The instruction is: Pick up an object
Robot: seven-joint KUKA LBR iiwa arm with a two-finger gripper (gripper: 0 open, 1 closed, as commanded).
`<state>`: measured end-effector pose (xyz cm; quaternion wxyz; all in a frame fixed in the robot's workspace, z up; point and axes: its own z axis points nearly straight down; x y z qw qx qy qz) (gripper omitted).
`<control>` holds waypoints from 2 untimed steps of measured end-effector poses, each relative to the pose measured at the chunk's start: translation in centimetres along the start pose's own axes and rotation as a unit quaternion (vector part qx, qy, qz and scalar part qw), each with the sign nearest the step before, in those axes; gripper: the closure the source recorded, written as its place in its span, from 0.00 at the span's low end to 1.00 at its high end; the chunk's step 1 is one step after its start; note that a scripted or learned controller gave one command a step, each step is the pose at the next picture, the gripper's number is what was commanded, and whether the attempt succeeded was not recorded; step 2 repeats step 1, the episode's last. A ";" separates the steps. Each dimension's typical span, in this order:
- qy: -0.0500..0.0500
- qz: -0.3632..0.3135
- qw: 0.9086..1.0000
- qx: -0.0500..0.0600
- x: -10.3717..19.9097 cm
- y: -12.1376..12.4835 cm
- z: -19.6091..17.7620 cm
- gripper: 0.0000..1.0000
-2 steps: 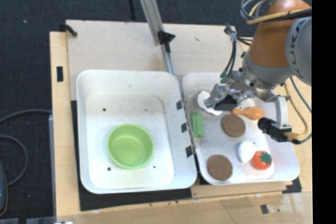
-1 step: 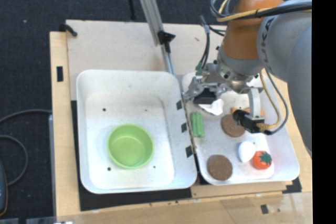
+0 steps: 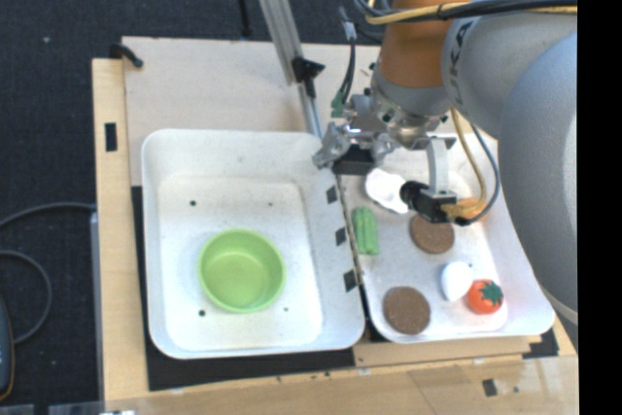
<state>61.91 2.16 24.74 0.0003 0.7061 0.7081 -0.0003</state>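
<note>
My gripper (image 3: 352,154) hangs over the top left corner of the right bin (image 3: 520,282), close to the divider between the two bins. Just below and right of it lies a white crumpled object (image 3: 387,191). A green cylinder (image 3: 364,231) lies along the right bin's left wall, below the gripper. Further down are two brown discs (image 3: 431,234) (image 3: 406,309), a small white egg-shaped thing (image 3: 454,280) and a red tomato-like toy with a green top (image 3: 485,296). I see nothing held in the gripper.
A green bowl (image 3: 241,269) stands in the left bin (image 3: 170,209). A slanted metal rail (image 3: 277,15) rises behind the bins, near the gripper. The big grey arm with its orange band (image 3: 437,0) covers the right bin's upper right part.
</note>
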 end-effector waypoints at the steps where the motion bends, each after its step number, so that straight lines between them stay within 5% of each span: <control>1: 0.000 -0.001 1.000 -0.001 4.5 1.9 1.1 1.00; 2: 0.000 -0.001 1.000 -0.001 4.5 1.9 1.1 1.00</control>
